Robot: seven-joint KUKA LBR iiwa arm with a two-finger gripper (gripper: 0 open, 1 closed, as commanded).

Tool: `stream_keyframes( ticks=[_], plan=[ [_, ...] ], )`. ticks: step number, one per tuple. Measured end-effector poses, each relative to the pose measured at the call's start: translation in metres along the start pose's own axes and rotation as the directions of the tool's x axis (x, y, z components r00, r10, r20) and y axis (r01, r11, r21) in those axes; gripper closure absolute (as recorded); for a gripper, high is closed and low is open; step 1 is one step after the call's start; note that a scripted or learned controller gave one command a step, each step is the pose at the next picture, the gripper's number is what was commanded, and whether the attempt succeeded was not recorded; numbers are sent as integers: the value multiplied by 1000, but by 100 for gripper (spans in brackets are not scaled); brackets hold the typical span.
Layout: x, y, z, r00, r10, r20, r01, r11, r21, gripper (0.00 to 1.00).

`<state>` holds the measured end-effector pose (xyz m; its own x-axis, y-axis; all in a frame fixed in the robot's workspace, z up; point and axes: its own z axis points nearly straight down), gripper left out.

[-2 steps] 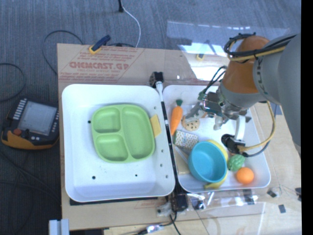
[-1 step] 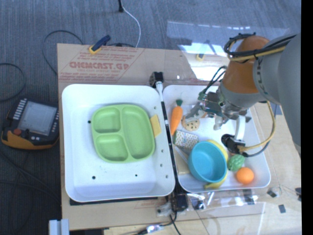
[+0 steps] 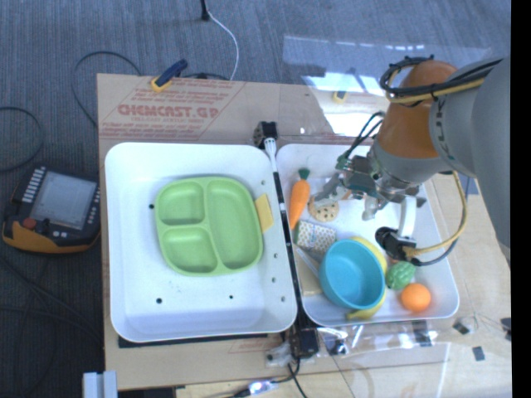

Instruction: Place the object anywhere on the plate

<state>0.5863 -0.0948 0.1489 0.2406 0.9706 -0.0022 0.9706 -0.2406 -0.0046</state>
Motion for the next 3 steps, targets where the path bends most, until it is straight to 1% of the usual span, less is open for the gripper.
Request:
stream_keyframes(
  ticks=[3],
  plan=[
    [0,0,0,1000,0,0,0,1000,0,0]
  ],
)
